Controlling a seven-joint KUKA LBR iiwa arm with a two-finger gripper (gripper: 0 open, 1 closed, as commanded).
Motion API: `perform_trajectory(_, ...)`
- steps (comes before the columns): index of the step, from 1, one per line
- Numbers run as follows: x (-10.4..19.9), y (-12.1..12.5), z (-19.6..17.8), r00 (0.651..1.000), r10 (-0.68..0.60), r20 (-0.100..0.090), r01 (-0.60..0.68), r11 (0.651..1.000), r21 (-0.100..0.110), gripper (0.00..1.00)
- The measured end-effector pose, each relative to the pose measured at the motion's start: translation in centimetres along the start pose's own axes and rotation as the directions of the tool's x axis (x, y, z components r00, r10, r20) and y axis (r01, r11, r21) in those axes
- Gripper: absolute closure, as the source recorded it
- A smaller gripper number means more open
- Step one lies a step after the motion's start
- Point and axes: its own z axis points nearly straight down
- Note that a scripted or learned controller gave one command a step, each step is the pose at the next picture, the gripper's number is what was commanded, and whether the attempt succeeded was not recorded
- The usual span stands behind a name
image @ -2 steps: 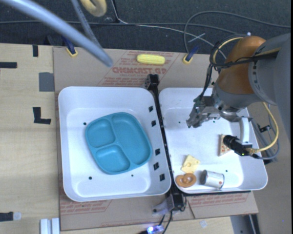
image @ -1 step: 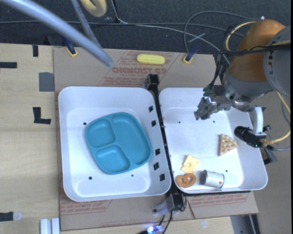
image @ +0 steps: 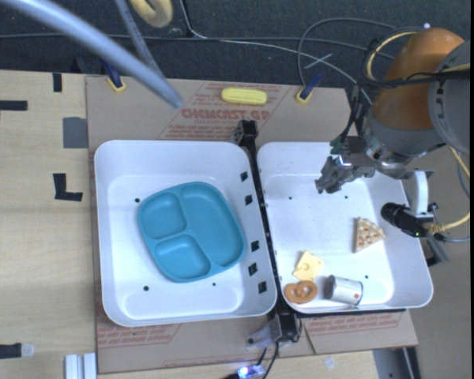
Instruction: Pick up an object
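Four small objects lay in the right white bin (image: 379,160): triangular pizza slice (image: 367,234), yellow cheese wedge (image: 306,264), brown doughnut (image: 301,292), silver can (image: 344,290). Gripper (image: 332,177) hovered apart above; grip state indiscernible.

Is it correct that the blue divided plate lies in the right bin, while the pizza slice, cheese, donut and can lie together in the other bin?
Not quite. The camera view shows the blue divided plate in the left bin. The pizza slice, cheese, donut and can lie together in the right bin.
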Motion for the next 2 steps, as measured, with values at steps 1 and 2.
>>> perform_trajectory(1, 5.2, 1.0, 1.1, 1.000, -0.005, -0.001, 0.005, 1.000, 0.002, 1.00)
perform_trajectory(2, 11.6, 1.7, 0.5, 1.000, -0.007, -0.001, 0.007, 1.000, 0.001, 1.00)
